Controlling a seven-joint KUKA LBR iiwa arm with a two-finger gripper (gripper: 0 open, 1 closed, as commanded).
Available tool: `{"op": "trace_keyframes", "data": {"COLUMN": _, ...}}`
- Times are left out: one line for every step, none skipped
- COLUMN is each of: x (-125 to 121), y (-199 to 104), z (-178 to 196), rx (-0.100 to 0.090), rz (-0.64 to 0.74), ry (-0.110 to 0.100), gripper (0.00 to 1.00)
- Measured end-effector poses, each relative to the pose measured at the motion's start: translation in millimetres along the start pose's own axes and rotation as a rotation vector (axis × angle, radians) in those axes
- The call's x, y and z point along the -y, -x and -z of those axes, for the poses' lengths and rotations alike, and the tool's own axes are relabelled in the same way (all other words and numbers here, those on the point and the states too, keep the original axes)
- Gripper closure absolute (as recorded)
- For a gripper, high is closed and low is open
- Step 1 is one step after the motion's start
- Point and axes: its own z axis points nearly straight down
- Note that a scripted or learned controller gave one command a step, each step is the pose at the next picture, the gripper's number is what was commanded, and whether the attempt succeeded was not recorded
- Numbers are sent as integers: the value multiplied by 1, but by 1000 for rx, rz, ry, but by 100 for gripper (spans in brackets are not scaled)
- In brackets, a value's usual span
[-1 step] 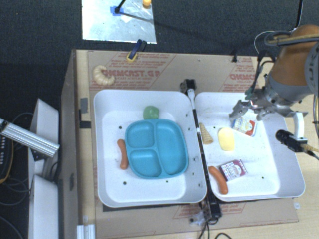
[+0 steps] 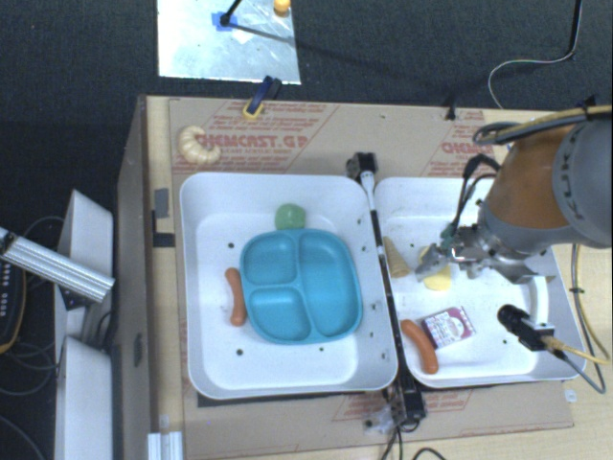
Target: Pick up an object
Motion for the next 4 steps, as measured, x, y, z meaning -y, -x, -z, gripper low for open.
{"op": "trace_keyframes", "data": {"x": 59, "y": -10, "z": -36, "rx": 8, "rz": -1, "ry": 19, "gripper": 0}}
{"op": "trace_keyframes", "data": {"x": -12, "y": 22, "z": -40, "rx": 2, "rz": 1, "ry": 4, "gripper": 0}}
{"op": "trace_keyframes", "data": {"x": -13, "y": 21, "z": -30, "rx": 0, "rz": 3, "ry": 5, "gripper": 100}}
{"op": "trace_keyframes", "data": {"x": -13, "y": 21, "z": -30, "rx": 0, "rz": 3, "ry": 5, "gripper": 0}}
